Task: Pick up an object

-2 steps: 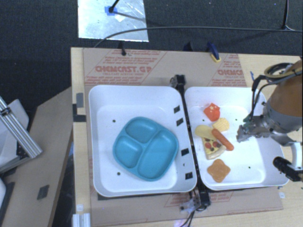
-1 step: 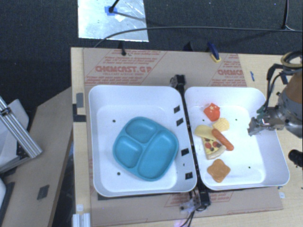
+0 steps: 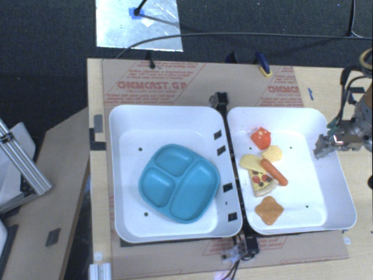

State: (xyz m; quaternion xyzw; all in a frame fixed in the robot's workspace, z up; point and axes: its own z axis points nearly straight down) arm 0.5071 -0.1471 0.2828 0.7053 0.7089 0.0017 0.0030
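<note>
The worktop is pale wood, overlaid by a brown cardboard sheet printed with red lettering, and on this sit two shallow white bins side by side, joined along a dark central seam with black clips. Beyond the far edge the floor is dark carpet bearing a crinkled silvery sheet with a blue tape mark, and a thin cable crosses above it. An aluminium frame juts in at the left edge. The left bin carries a blue divided plate with three compartments. The right bin holds a cluster of toy food near its left wall: a red strawberry-like piece, a ridged yellow piece, a pale yellow piece, a hot dog sausage, a pizza slice, and, nearer the front edge, a brown nugget-like piece. The tool sits at the right bin's right rim, cut off by the frame along with the arm; whether its tips are parted cannot be told, and nothing shows in its grasp.
</note>
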